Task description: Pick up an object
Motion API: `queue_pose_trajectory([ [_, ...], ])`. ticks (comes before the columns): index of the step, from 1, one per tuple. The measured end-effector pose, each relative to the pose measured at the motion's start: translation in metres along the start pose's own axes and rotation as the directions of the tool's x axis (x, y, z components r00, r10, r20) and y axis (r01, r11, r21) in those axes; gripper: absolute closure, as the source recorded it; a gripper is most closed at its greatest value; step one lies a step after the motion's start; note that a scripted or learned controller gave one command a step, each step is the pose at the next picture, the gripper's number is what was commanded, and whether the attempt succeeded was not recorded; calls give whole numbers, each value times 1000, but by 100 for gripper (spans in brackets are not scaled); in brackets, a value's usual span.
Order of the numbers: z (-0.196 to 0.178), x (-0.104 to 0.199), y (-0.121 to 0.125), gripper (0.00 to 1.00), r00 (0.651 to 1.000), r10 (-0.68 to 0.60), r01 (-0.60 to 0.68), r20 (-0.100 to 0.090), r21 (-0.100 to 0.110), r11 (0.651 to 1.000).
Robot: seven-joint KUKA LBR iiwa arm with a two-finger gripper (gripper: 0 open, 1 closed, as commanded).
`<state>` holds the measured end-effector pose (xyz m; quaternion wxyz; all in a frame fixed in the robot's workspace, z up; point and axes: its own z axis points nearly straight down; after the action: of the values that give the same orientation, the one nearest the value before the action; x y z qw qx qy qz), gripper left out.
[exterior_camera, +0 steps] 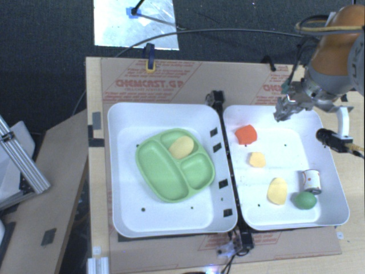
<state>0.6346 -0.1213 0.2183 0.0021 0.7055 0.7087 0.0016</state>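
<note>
The right bin point(328, 170) holds an orange-red object point(246, 134) at its upper left. Below it lie a small yellow-orange block point(257, 160), a yellow lemon-like piece point(277, 191), a green round fruit point(304, 200) and a small white-and-brown can point(311, 180). My gripper point(283, 112) hangs over the bin's far edge, up and to the right of the orange-red object and apart from it. Nothing shows beneath it.
The left bin point(125, 153) carries a green divided plate point(165, 176) with a yellow object point(182, 147) in its top compartment. A black clip point(217, 99) sits where the bins meet at the back. A black fixture point(331, 138) juts over the right bin's right rim.
</note>
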Motion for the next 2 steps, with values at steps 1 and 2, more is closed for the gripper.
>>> queue_pose_trajectory([
  [1,-61,-8,1,100,1000,0,0,1,-3,1000],
  [2,-61,48,0,100,1000,-5,5,-2,3,1000],
])
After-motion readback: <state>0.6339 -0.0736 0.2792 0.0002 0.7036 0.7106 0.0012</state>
